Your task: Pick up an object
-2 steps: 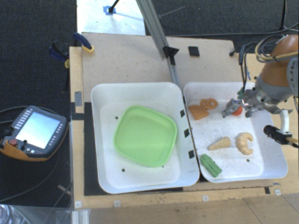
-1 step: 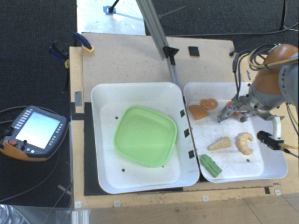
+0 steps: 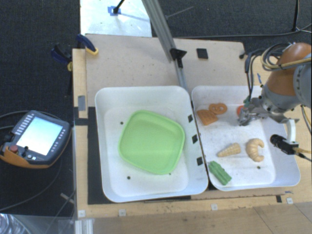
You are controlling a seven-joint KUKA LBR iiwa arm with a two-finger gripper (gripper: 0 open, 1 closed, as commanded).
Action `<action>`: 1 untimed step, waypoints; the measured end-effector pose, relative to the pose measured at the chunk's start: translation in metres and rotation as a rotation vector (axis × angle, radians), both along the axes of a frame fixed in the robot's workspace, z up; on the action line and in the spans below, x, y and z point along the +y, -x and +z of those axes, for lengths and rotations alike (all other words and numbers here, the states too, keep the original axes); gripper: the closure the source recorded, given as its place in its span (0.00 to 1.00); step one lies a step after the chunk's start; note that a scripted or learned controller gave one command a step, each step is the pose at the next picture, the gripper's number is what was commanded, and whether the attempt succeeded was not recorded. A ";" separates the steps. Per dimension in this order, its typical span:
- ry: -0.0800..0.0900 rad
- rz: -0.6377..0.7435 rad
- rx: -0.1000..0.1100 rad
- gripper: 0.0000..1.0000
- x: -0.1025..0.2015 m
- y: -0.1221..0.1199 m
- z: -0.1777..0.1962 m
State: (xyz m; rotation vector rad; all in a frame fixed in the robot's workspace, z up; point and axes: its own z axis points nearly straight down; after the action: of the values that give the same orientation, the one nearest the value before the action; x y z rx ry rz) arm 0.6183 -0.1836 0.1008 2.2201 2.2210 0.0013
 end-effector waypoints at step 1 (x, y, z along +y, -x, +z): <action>0.001 0.000 -0.004 1.00 -0.007 -0.008 0.055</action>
State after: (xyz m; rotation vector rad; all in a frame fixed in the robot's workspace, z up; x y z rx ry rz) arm 0.6264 -0.1911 0.1559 2.2177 2.2187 0.0041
